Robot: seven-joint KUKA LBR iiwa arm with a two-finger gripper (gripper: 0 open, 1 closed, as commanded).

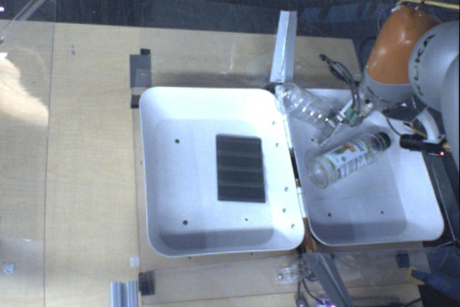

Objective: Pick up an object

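Note:
In the left bin a black ribbed rectangular pad lies flat near the middle. The right bin holds a clear plastic bottle lying at its back left corner. A second bottle, with a printed label and a black cap, lies tilted across the bin's middle. My gripper hangs low over the back of the right bin, between the two bottles and close to both. Nothing is visibly held in it.
The grey arm with its orange band leans in from the right over the right bin's back edge. A grey upright post stands behind the seam between the bins. Black brackets sit on the wooden bench.

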